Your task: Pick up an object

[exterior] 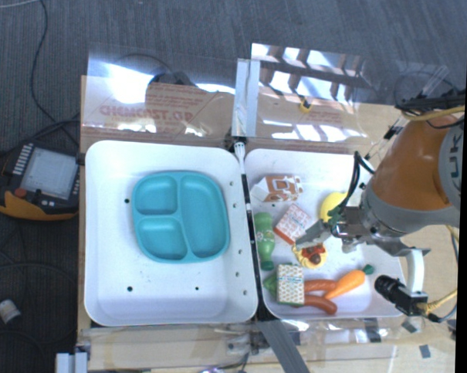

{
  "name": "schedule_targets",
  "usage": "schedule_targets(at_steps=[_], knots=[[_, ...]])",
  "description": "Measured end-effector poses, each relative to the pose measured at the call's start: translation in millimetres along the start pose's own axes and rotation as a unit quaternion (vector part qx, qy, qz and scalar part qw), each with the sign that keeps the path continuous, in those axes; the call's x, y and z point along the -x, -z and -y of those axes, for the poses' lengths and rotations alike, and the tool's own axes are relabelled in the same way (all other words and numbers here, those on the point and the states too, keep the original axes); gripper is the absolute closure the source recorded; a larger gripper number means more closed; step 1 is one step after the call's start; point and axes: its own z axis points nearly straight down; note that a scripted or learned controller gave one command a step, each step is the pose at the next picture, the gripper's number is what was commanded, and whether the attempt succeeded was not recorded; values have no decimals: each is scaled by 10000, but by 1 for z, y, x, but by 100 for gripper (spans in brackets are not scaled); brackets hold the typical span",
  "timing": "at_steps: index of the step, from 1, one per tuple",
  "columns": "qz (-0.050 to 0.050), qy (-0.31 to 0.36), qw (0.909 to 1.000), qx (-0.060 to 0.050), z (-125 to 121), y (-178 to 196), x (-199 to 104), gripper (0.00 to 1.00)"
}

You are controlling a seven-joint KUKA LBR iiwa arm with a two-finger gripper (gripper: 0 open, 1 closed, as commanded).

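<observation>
Camera view: glossy compartmented teal plate (178, 216), tapered orange carrot (339, 285).

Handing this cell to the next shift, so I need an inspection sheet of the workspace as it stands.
Surface: two white bins side by side, left bin and right bin.
Job's things: in the right bin, a carrot, a yellow item, green pieces, small printed packets.
Clutter: teal divided tray in the left bin.
Grippers: gripper low over the right bin's middle, above a small red and yellow toy; a hold cannot be confirmed.
Cables: black cable on the floor, upper left.
Surroundings: handheld control pendant on the grey carpet, left of the bench.
</observation>
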Motion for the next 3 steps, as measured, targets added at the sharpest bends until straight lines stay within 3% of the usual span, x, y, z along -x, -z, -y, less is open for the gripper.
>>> schedule_targets(at_steps=[1,2,3], knots=[[3,869,9962,14,-37,-5,37,0],[1,1131,9936,14,-89,-25,62,0],[-3,1525,9883,39,-116,-107,114,0]])
